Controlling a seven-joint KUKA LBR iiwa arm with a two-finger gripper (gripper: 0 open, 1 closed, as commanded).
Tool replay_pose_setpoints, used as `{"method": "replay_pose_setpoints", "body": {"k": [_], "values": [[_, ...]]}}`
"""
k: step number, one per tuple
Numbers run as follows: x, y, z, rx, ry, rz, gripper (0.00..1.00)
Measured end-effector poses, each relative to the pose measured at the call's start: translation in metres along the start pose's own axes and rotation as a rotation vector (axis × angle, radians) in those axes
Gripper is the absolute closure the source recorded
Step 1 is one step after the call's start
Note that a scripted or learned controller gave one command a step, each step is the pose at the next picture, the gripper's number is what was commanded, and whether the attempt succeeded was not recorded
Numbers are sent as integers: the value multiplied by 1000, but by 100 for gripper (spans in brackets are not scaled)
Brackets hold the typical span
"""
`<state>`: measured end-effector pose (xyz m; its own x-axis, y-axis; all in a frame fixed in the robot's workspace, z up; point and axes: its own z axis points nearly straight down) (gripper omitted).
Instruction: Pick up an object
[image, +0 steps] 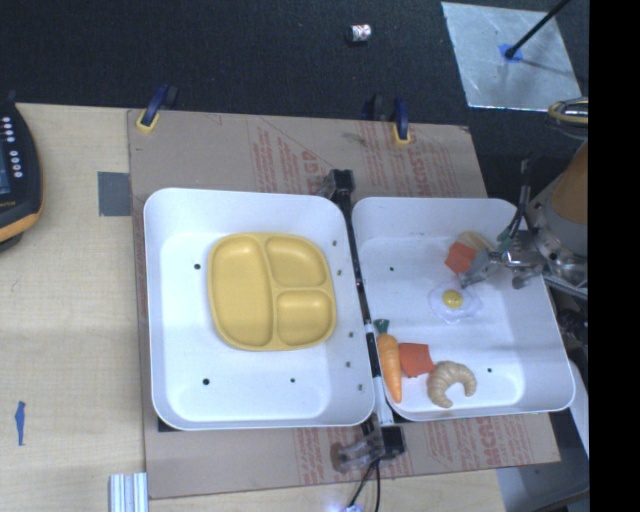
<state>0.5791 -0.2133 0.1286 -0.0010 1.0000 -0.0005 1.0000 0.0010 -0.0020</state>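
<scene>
Camera view shows the end effector, open or closed I cannot tell, near the red block; it could push it away.

I see a yellow divided plate, white bins, an orange carrot, a tan croissant.
</scene>
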Motion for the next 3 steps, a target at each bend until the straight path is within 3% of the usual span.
{"method": "replay_pose_setpoints", "body": {"k": [1,2,3], "values": [[25,63,16,-5,0,-7,0],[53,28,35,-2,-3,-5,0],[21,27,35,-5,-1,-1,0]]}}
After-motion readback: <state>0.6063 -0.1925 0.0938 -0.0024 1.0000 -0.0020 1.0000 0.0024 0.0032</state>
